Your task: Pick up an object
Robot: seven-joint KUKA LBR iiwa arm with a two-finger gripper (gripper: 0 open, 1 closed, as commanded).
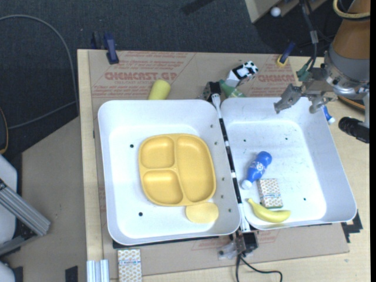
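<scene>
Camera view is showing the gripper point(301, 97) hanging over the right white bin point(329, 157), fingers spread, holding nothing. Small blue plastic bottle point(258, 167) is lying mid-bin: light, stiff, slippery; grip across its body.

The scene is lit evenly and brightly from above. Mild glare is seen on the white bins point(117, 216), where detail is washed out. Shadows are kept soft and short. Slight softness is noted throughout, and the dark floor point(47, 16) is underexposed.
</scene>
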